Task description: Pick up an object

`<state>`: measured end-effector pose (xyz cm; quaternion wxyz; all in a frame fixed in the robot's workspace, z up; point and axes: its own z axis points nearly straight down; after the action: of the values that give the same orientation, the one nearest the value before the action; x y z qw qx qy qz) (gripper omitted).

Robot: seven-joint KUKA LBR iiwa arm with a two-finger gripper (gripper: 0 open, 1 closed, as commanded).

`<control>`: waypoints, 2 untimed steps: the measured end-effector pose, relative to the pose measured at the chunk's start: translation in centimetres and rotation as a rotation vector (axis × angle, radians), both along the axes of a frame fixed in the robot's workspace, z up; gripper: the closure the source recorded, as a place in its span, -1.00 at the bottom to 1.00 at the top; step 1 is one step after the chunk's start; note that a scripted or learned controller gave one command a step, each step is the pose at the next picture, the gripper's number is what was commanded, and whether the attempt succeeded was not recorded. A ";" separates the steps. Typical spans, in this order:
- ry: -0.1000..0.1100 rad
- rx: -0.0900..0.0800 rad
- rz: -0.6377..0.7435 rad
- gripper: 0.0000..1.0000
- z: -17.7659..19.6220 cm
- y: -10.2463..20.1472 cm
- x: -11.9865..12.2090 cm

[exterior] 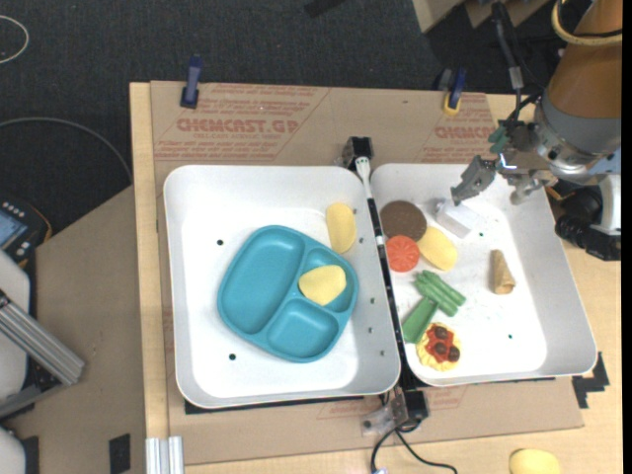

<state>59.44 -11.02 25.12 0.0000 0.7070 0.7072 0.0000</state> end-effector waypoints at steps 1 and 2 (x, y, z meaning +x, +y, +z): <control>-0.014 0.000 0.003 -1.00 13.5 3.3 -9.1; -0.022 -0.002 0.002 -1.00 28.5 3.9 -10.6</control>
<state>48.88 -7.15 53.59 0.0087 0.7062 0.7079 0.0072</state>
